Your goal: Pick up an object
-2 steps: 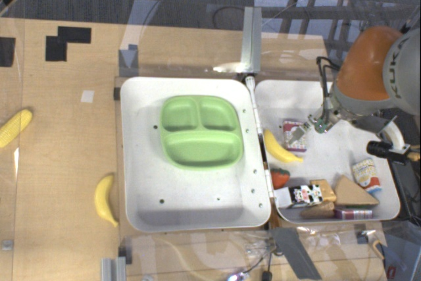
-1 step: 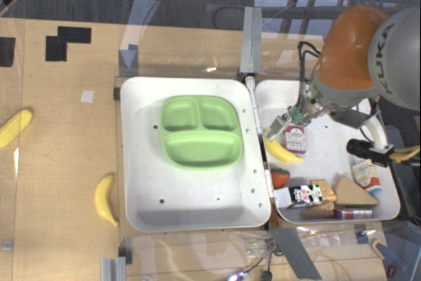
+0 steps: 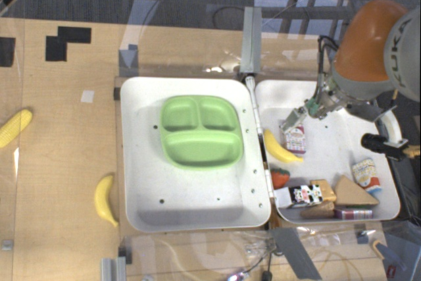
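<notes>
My gripper [image 3: 294, 120] hangs low over the upper left part of the right bin [image 3: 329, 92], on the grey arm with the orange band [image 3: 368, 39]. Just below its tip stands a small pink-and-white carton [image 3: 297, 140]; whether they touch is unclear. A yellow banana [image 3: 279, 149] lies to the carton's left, against the bin's left wall. Along the bin's front lie a red fruit [image 3: 281, 178], a black-and-white box [image 3: 303, 195], a tan wedge [image 3: 355, 192] and a small printed cup [image 3: 365, 172].
The left bin [image 3: 141, 207] holds a green divided plate [image 3: 200, 130]. Outside the bins, a second banana [image 3: 104, 199] and a corn cob [image 3: 14, 127] lie on the bench at the left. A black part [image 3: 381, 144] juts over the right bin's right side.
</notes>
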Available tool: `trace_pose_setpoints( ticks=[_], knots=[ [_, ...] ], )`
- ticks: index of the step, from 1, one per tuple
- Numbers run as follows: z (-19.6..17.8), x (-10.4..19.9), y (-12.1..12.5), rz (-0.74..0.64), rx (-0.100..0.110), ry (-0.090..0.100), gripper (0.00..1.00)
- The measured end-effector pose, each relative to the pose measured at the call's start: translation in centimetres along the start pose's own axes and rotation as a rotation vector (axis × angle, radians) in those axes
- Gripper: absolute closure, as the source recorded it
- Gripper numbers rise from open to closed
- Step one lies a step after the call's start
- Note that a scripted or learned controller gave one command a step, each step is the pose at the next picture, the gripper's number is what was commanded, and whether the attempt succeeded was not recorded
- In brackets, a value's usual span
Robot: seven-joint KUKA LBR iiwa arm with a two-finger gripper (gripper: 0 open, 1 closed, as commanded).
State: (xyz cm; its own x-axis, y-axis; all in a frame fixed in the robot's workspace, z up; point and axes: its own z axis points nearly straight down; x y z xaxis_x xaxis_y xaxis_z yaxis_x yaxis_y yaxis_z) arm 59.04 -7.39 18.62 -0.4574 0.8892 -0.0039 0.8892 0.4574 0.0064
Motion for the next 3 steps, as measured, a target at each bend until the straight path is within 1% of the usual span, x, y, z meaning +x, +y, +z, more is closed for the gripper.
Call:
trace_pose_setpoints(
  ticks=[1, 2, 3],
  knots=[
    [9.1, -1.9, -2.7, -0.011, 0.0, 0.001, 0.0],
    [8.0, -1.9, -2.5, -0.011, -0.005, -0.002, 1.0],
    [0.0, -1.0, 3.0, 0.066, -0.001, 0.001, 1.0]
  ],
)
